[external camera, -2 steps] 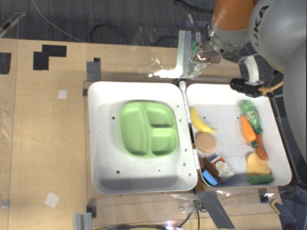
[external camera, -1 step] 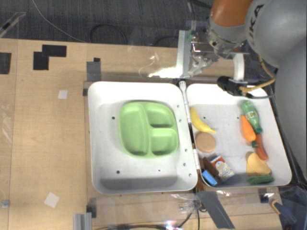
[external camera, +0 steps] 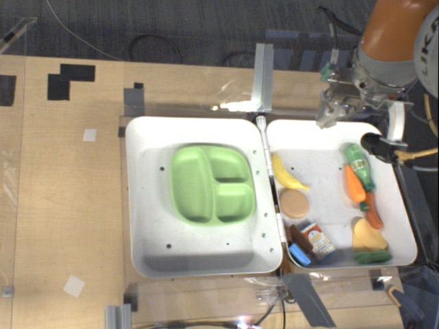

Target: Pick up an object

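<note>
The gripper (external camera: pixel 334 112) is seen above the right bin's (external camera: pixel 322 157) far rim, its grip undeterminable, with the banana (external camera: pixel 287 173) well below-left.

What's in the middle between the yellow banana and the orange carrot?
Nothing at all. In the camera view, just bare white floor of the right bin lies between the banana and the carrot.

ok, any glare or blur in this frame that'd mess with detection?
Camera view: bright glare patch on the bench behind the left bin; soft shadow along that bin's near inner wall; green divided plate and banana are sharp; gripper region slightly soft against the rim of the right bin, and its jaws are hard to read.
</note>
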### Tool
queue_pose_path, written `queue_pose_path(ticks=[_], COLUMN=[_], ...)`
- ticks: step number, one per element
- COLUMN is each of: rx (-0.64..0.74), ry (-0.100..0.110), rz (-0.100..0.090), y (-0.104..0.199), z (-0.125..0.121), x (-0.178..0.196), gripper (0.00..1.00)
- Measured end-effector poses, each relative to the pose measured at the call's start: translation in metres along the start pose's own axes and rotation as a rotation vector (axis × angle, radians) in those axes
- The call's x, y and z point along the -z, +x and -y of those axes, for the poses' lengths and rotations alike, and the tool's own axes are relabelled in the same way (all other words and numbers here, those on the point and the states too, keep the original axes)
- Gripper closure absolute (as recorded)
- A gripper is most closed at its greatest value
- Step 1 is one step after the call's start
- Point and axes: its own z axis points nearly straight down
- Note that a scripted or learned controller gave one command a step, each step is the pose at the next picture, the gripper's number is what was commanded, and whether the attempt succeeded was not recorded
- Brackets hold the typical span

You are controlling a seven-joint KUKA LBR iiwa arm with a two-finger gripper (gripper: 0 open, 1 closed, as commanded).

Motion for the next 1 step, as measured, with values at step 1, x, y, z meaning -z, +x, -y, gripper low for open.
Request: queue_pose_path(ticks=[1], rx=[-0.249], ry=[0.006], rz=[-0.002], y=[0.0569], z=[0.0690], x=[-0.0545], gripper=[1.00])
